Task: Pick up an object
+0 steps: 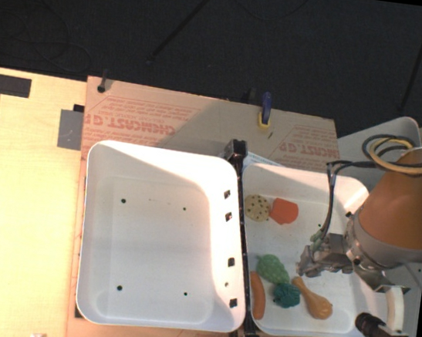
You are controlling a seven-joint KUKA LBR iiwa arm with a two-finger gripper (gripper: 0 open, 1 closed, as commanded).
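Bench, two shallow white bins set side by side on brown cardboard.

Left bin [99, 296] — white floor with a few small dark holes; black clips along the wall it shares with its neighbour.

Right bin [282, 328] — holds the loose objects:
- Beige cookie-like disc [257, 206], speckled, near the far left of the bin.
- Orange-red rounded piece [284, 211], touching or just beside the disc on its right.
- Light green lumpy piece [274, 269], near the middle of the bin.
- Dark teal lumpy piece [286, 294], just in front of the light green one, apparently touching it.
- Tan drumstick-shaped piece [313, 299], lying at a slant, its thin end toward the gripper and its thick end toward the bin's near right corner; close beside the teal piece.
- Orange sausage-shaped piece [257, 295], lying along the left wall near the front.

Arm [400, 206] — grey with orange band, reaching in from the right, over the right bin's right half.

Gripper [315, 262] — dark metal, low over the bin floor, just above the thin end of the drumstick and right of the light green piece. Jaw opening: cannot tell; the fingers blur together against the bin. Nothing is visibly held between them, and contact with the drumstick cannot be made out.
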